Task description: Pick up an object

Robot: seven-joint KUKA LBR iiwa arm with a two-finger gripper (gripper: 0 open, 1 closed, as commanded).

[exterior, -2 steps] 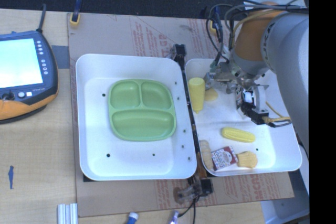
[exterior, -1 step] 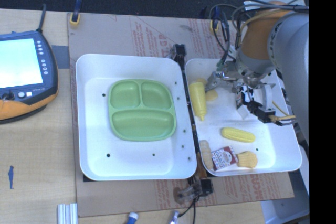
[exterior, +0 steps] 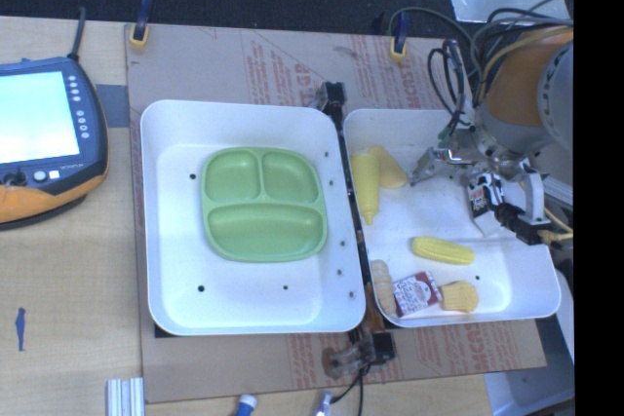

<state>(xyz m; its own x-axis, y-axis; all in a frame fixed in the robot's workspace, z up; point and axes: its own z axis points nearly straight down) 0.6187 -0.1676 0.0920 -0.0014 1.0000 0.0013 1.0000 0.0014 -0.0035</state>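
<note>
— What are you seeing around the claw (exterior: 450,161)?
— It's hanging over the right white bin (exterior: 517,276), near a pale yellow plastic cob (exterior: 366,186). A green divided plate (exterior: 263,206) is sitting in the left white bin (exterior: 175,280).
— And your target?
— The bright yellow ridged corn cob (exterior: 444,251) is lying flat mid-bin, apart from the claw; you cannot tell whether that's open.
— Any writing?
— Red print is showing on the brown cardboard sheet (exterior: 234,63) and the red-and-white packet (exterior: 414,292), too small to read.
</note>
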